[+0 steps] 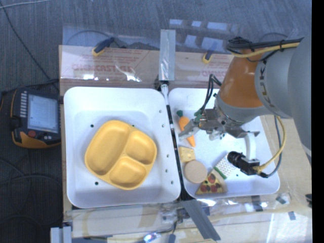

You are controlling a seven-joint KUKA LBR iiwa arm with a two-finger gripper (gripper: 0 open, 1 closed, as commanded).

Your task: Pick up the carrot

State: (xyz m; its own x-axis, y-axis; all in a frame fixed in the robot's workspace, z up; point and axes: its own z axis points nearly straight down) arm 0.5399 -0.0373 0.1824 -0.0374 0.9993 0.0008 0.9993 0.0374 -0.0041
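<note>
The carrot (183, 122), a short orange piece with a green top, lies in the upper left part of the right bin (271, 184), close to the divider. My gripper (205, 130) hangs over the middle of that bin, just right of the carrot and slightly lower in the view. Its fingers (189, 129) are spread open, and the left one reaches toward the carrot's lower side. Nothing is between them. The arm's orange band and grey body cover the upper right of the bin.
In the right bin below the carrot lie an orange wedge (191, 140), a pale yellow slice (187, 154), a round tan biscuit (194, 171), a pizza slice (211, 186) and a white-and-green piece (223, 168). The left bin (76, 110) holds a yellow divided plate (121, 153).
</note>
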